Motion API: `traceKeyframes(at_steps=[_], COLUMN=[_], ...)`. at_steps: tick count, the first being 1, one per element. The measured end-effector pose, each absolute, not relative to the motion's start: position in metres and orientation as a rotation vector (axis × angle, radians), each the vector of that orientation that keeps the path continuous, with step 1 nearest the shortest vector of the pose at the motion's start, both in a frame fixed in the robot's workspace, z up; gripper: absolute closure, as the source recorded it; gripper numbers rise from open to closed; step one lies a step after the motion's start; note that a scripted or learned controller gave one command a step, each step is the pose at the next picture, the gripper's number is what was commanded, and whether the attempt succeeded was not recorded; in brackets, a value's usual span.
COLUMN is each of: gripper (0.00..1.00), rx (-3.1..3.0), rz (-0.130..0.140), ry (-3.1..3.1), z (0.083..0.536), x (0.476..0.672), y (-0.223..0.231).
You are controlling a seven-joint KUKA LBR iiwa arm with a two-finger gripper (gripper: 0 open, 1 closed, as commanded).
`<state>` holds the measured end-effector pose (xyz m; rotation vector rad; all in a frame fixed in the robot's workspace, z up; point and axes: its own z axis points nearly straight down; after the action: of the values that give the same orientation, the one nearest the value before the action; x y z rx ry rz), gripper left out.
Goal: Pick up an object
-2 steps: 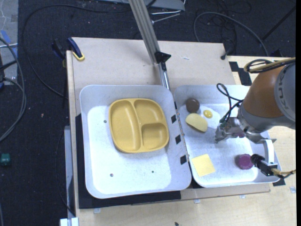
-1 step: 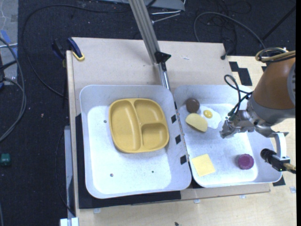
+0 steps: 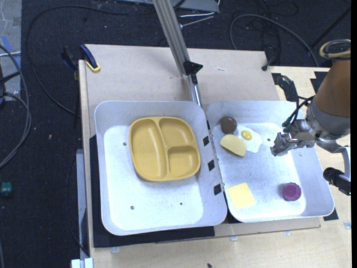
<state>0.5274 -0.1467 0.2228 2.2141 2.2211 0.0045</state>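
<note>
My claw (image 3: 280,147) hangs over the right bin (image 3: 312,166), just right of the fried egg (image 3: 250,139); I cannot tell how it is set. Nothing is in it. Left of the egg lie a pale wedge (image 3: 233,145) and a brown ball (image 3: 227,124). To do this well, I judge I should centre over one item before descending.

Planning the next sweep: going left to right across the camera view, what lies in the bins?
Yellow divided plastic tray → brown round piece → pale yellow square slice → toy fried egg → gripper → purple round piece.
</note>
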Motion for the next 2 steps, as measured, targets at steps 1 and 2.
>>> traceKeyframes(at_steps=[1,2], gripper=[1.0,1.0], rx=[2.213,2.214], rz=[0.005,0.001], ry=[2.221,2.231], z=[0.276,0.26], x=[0.529,0.533], y=[-0.147,-0.098])
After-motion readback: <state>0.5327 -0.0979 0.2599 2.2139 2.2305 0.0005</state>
